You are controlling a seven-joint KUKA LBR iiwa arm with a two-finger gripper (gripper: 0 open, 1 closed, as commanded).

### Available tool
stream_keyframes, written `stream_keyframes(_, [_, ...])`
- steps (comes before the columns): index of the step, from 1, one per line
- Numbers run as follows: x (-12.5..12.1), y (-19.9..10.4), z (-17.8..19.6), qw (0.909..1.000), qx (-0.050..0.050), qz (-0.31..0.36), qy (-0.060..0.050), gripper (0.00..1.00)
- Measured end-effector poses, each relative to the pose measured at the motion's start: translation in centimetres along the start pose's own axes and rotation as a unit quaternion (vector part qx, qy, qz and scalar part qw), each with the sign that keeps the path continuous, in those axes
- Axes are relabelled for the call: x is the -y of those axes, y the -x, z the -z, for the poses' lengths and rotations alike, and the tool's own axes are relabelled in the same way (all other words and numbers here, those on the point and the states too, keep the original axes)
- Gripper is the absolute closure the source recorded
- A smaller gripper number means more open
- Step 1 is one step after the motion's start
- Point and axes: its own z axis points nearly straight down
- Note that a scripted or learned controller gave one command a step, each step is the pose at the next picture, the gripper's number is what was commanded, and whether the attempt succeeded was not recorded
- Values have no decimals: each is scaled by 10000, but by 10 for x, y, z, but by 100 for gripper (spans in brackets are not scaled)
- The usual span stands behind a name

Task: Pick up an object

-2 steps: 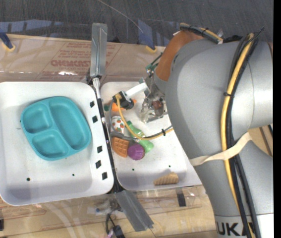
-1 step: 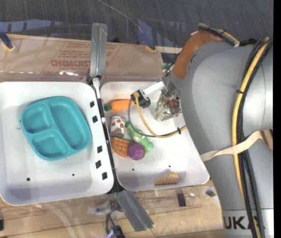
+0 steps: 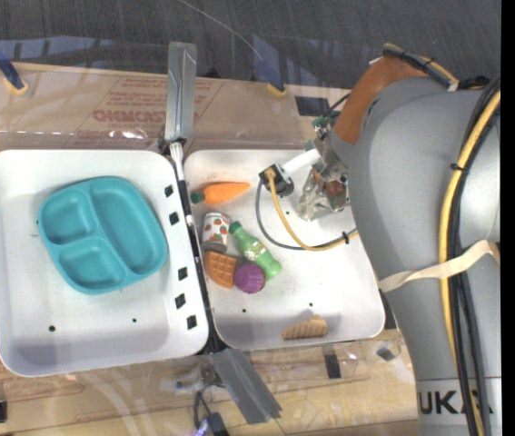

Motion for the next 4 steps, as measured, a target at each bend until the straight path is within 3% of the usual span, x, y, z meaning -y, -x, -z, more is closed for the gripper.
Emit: stream_keyframes(4, [3, -2, 10, 10000, 20, 16, -34, 100])
